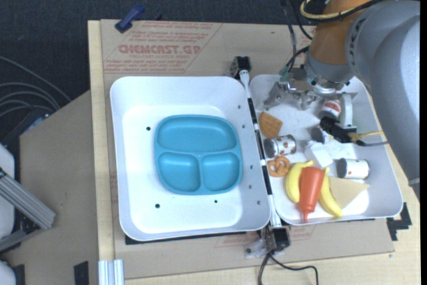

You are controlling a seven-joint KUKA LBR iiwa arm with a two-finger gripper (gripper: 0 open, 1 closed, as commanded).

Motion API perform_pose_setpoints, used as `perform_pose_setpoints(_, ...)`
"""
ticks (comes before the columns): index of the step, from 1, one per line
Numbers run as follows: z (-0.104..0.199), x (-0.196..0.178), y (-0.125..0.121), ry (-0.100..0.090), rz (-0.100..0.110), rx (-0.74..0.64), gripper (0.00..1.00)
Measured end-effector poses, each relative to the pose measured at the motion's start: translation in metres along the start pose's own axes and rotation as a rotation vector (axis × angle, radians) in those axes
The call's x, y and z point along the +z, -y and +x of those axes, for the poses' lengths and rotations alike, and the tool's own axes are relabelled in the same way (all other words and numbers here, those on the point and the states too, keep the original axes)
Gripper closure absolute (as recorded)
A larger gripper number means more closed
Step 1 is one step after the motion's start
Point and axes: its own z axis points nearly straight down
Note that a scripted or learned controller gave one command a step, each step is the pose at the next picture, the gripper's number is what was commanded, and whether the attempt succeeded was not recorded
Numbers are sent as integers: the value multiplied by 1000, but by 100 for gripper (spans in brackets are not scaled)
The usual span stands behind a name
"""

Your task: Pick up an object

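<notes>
Bench board reads, seemingly, "CHEMCAST GP", behind 2 bins.

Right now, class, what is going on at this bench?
A grey robot arm reaches in from the right over the right bin, its gripper low over the bin's far end. That bin holds a jumble of small things: a banana, an orange carrot-like toy, a pretzel, a pale wedge. The left bin holds a blue divided plate. Nothing is visibly lifted yet.
</notes>
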Motion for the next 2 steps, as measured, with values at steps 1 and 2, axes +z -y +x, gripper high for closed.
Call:
perform_pose_setpoints(1, 0, -10, -1, 0, -2, 0, 100)
perform_pose_setpoints(2, 0, -10, -1, 0, -1, 0, 0)
